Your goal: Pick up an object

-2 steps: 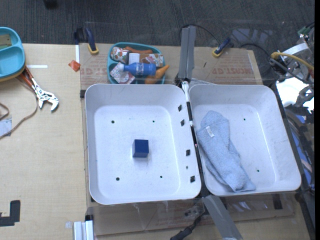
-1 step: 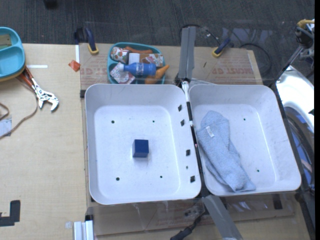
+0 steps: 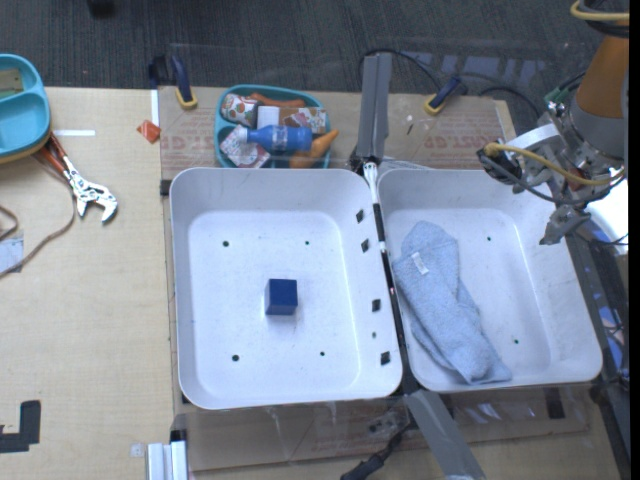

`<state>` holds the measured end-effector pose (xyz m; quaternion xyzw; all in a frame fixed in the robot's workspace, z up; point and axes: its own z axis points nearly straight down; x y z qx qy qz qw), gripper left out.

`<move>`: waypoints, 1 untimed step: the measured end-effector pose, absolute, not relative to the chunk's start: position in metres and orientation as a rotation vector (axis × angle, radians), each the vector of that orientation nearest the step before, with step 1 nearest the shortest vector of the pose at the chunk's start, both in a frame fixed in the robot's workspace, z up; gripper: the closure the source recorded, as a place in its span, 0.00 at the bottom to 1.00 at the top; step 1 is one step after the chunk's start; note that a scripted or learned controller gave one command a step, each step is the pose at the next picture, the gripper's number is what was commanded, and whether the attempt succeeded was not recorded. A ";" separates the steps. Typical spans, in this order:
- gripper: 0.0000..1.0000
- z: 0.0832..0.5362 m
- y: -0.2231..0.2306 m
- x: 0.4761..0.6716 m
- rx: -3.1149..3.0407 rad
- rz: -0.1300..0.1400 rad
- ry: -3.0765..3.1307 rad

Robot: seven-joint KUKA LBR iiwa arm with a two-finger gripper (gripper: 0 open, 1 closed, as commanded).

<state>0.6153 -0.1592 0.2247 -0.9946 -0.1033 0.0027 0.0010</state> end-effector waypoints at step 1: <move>0.00 0.180 -0.153 0.585 -3.112 0.008 -0.416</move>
